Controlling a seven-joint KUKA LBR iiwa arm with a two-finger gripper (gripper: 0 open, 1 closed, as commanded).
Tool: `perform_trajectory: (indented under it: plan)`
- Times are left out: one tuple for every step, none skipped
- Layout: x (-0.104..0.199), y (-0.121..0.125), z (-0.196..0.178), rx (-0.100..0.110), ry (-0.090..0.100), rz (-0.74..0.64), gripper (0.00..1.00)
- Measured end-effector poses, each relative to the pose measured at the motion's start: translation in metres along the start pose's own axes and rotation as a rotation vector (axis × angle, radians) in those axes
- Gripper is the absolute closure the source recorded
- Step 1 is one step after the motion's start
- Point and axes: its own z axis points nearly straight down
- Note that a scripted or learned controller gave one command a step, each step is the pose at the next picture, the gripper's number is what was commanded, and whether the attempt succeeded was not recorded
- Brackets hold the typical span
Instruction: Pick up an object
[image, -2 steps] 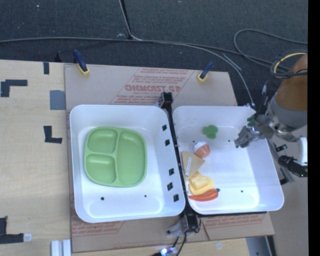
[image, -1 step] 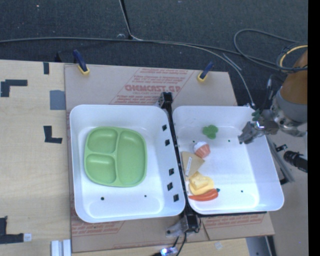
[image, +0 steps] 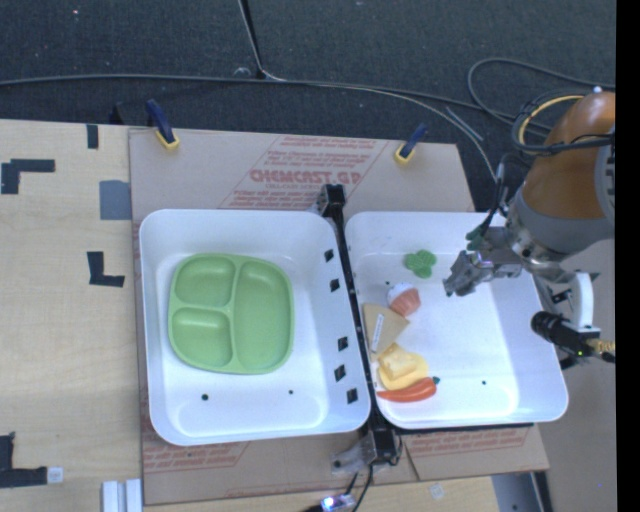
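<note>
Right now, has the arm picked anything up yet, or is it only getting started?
Nothing looks picked up yet. The end effector hangs over the right bin, near its upper right. The toys lie on the bin floor: a green piece, a small red and white piece, a yellow wedge, a yellow lump and a red pepper. The green plate sits in the left bin. The whole pick is left.

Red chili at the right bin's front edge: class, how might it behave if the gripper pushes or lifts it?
The chili looks long and thin, so it would probably swing round when pushed. It seems to be small toy food, so likely light. It touches the yellow piece, which may shift with it.
</note>
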Motion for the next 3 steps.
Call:
perform_trajectory:
  plan:
    - [0.056, -0.006, -0.009, -0.001, 0.000, -0.001, 1.00]
    - [0.112, -0.021, -0.001, 0.002, 0.000, 0.000, 1.00]
    - [0.173, -0.024, -0.007, 0.000, -0.001, -0.002, 1.00]
